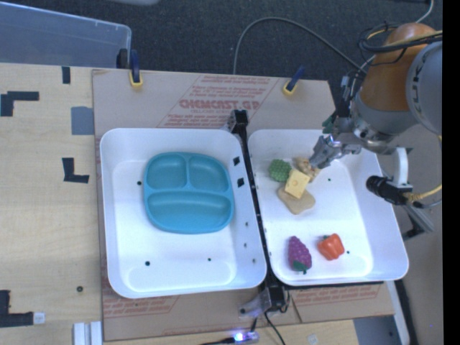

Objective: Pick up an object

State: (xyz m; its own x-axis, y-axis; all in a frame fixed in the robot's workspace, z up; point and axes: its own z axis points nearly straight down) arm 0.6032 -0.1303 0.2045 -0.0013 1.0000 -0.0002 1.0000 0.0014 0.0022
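Note:
The right white bin (374, 214) holds several toy foods. A green broccoli piece (279, 169) lies at its upper left. Beside it a yellow cheese block (296, 185) rests on a tan bread slice (299, 201). A purple grape bunch (299, 253) and a red-orange pepper (330, 246) lie near the front. My gripper (310, 167) hangs low over the back of the bin, its tip right at the upper edge of the cheese block. The arm's grey wrist and orange band (392, 85) rise to the right.
The left white bin (122, 214) holds a blue divided plate (188, 192). A black divider (248, 185) separates the two bins. Both bins sit on a cardboard sheet (215, 99) clipped at the back. A cable arcs behind the right bin.

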